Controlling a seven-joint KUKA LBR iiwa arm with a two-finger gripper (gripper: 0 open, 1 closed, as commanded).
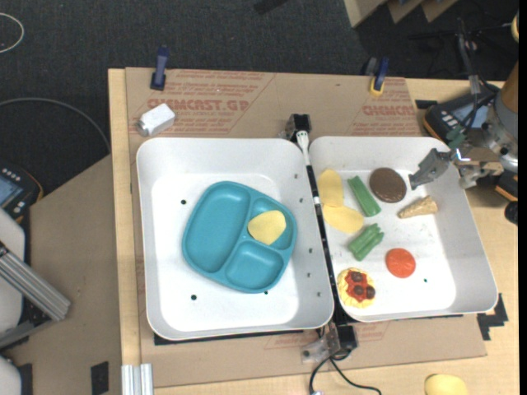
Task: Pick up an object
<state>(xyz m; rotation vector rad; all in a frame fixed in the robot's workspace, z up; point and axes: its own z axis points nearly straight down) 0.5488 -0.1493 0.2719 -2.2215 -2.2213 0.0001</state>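
Camera view: we're in approach, gripper [431, 169] over right bin [461, 303] nr brown disc [388, 185]; fingers' state can't tell. Next: descend.

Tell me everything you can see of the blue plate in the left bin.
The blue plate is a rounded, glossy teal tray that looks like plastic, split by raised ridges into one large compartment and two smaller ones. It lies flat, rotated at an angle, near the middle of the left bin. A pale yellow, potato-like piece sits in its upper right compartment. Nothing else touches it.
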